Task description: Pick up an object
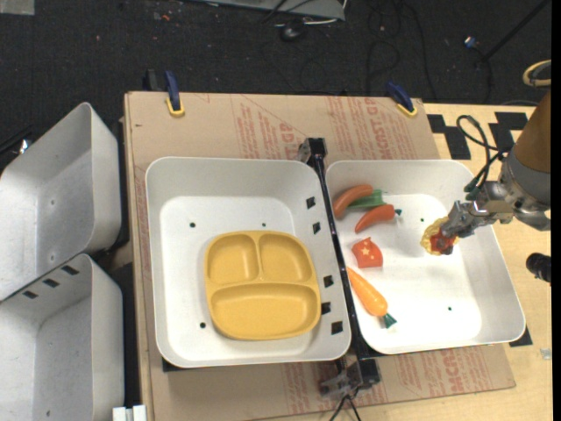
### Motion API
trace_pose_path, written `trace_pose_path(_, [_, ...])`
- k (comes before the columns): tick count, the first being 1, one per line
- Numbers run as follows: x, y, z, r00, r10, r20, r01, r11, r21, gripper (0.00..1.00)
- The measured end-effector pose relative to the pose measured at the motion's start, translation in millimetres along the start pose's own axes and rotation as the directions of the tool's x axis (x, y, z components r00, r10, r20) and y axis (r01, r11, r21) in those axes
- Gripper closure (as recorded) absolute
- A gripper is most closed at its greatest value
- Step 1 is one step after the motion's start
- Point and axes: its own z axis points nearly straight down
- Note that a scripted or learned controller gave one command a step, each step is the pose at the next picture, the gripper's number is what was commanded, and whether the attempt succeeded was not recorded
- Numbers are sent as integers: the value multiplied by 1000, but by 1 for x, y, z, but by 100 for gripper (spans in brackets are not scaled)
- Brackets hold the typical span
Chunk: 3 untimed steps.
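Observation:
In the right bin [491, 323], my gripper [444, 237] reaches in from the right and sits over a small yellow and red object [433, 239] near the bin's right side. The object lies right at the fingertips. Further left in the same bin lie an orange pepper with a green stem [353, 196], a red chilli [375, 217], a red strawberry-like piece [368, 253] and an orange carrot [368, 294].
The left bin [175, 235] holds a yellow divided plate [261, 285]. A black divider [331, 235] runs between the bins. White tubs [53, 235] stand off the bench at the left. The arm's body [530, 174] hangs over the right bin's far right edge.

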Motion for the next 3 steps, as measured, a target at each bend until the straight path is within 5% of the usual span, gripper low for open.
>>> trace_pose_path(1, [0,1,-32,1000,0,0,0,1000,2,100])
trace_pose_path(3, [111,21,-44,1000,-6,-4,6,1000,4,100])
